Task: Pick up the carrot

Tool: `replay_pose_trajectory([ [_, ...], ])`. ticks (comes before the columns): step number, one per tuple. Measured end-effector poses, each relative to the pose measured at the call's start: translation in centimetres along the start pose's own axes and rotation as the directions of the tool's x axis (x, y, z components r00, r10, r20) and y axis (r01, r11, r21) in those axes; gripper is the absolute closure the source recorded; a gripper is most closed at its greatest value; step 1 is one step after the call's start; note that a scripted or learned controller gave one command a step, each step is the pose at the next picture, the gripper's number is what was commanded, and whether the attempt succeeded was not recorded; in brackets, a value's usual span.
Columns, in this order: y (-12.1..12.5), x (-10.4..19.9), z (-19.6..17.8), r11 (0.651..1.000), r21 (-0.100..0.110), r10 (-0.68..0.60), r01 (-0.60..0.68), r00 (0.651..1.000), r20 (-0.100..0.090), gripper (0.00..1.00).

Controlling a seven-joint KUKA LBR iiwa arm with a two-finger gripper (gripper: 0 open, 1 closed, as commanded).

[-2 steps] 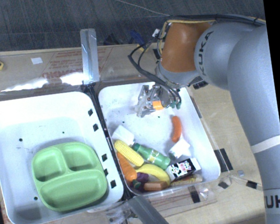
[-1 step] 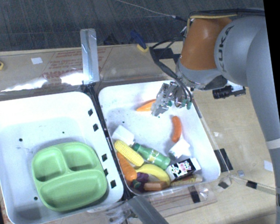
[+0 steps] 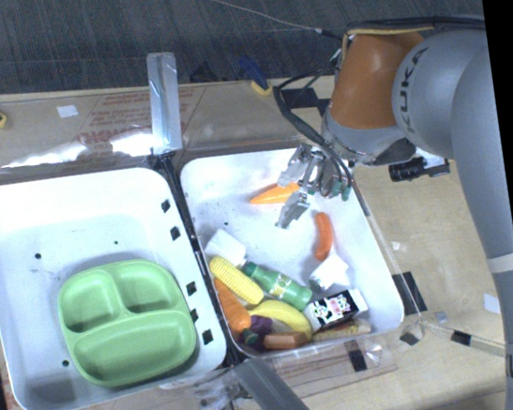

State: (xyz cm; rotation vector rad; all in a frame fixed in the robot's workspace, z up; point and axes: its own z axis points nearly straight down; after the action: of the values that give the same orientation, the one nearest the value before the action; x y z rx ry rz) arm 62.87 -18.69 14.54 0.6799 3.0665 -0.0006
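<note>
Even overhead light, soft focus, glare on bin rims (image 3: 70,157).

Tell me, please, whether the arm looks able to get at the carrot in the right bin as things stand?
Probably yes. The gripper is already right beside the carrot, which lies on bare floor near the far wall of the right bin, apart from the corn and sausage. Nothing covers it.

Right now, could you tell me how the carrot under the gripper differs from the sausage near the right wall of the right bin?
The carrot is bright orange and tapers to a point; the sausage is redder orange with rounded ends. The carrot lies roughly crosswise in the right bin, right by the gripper; the sausage lies nearly lengthwise, further down the view. Both rest on the same white floor.
</note>
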Motion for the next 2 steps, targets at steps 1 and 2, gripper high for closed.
replay_pose_trajectory([
  [1,0.6,-1.8,5.5,1.0,0.0,-0.017,0.017,1.0,-0.002,0.0],
  [2,4.7,3.9,5.3,1.0,-0.001,-0.016,0.016,1.0,-0.001,0.0],
])
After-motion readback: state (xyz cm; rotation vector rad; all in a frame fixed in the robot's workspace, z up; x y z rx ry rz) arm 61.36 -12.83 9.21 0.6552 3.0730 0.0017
